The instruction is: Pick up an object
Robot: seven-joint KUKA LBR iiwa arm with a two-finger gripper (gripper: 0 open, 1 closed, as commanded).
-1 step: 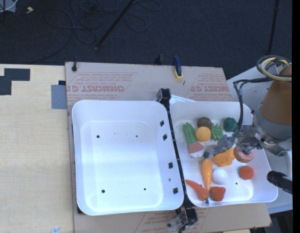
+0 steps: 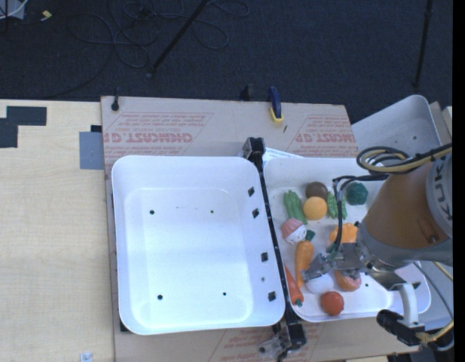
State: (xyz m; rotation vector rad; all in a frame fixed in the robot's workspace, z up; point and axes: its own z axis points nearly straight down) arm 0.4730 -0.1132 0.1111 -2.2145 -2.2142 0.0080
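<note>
The grey metal two-finger gripper point(image 2: 328, 266) hangs low among glossy plastic toy vegetables in the shallow white right bin point(image 2: 413, 308), beside a tapered orange carrot point(image 2: 303, 255); its jaw state I cannot tell.

Both bins, the left bin point(image 2: 191, 243) and the right bin point(image 2: 413, 292), look like smooth, slightly glossy white plastic. They sit on a matt brown cardboard sheet point(image 2: 187, 127) printed in red. The bench point(image 2: 44, 240) is pale wood with a dull finish. The toy carrot point(image 2: 303, 256), orange ball point(image 2: 315, 208) and red tomato point(image 2: 331, 302) look like smooth plastic. The arm point(image 2: 405, 210) has a satin orange band.
</note>
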